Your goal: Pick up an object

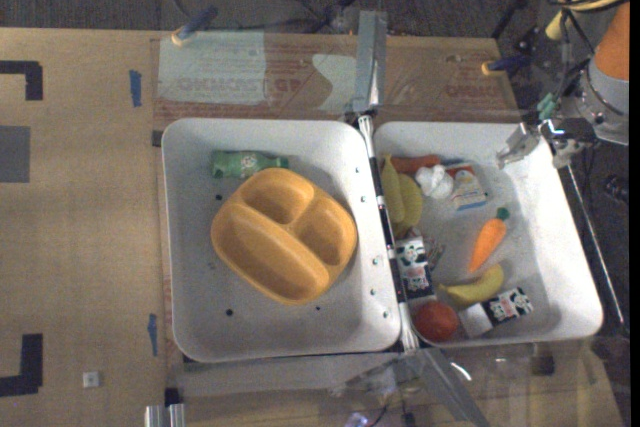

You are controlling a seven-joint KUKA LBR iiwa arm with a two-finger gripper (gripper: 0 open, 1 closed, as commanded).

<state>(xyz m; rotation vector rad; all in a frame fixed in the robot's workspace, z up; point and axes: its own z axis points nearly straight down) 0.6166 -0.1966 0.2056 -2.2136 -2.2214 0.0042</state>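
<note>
Two white bins of toy food, with the arm at the frame's upper right.

The left bin (190,245) holds a green packet (246,162) with unreadable print and a yellow divided plate (284,233). In the right bin (565,260) lie a yellow pepper (403,197), a cow-patterned carton (412,265), a tomato (436,320), a banana (474,286), a carrot (487,241) and a second carton (509,306); no lettering is legible. The gripper (540,137) hangs over the bin's upper right corner, holding nothing; its jaw state is unclear.
</note>
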